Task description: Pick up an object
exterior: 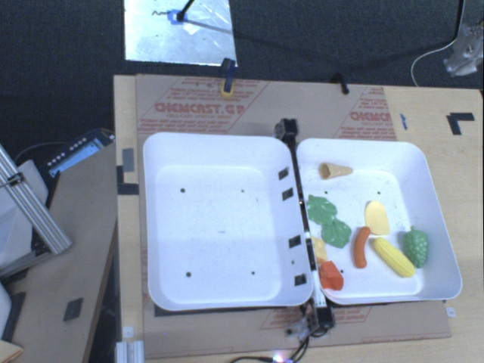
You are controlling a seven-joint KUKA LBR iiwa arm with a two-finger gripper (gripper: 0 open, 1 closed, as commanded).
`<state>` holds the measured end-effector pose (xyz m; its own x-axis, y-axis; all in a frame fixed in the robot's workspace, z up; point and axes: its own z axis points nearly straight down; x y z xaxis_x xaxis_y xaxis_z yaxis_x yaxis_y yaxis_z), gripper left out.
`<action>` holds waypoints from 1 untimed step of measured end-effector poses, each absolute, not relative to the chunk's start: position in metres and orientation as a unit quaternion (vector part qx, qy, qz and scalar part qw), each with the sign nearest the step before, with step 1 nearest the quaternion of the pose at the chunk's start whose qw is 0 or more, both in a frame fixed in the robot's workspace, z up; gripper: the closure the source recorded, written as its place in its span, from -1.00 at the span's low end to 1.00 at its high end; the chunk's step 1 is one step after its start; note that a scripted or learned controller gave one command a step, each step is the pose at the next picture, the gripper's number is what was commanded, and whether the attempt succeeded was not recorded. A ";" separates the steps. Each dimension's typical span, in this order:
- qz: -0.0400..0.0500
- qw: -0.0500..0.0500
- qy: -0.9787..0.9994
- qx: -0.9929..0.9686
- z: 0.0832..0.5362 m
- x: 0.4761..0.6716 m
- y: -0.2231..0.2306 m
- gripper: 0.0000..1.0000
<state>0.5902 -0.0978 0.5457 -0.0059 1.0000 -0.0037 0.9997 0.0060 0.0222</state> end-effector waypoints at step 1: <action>0.002 0.001 0.710 0.705 0.535 0.598 -0.064 1.00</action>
<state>0.5976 -0.0641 0.5353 -0.0073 1.0000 0.0008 1.0000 0.0073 0.0039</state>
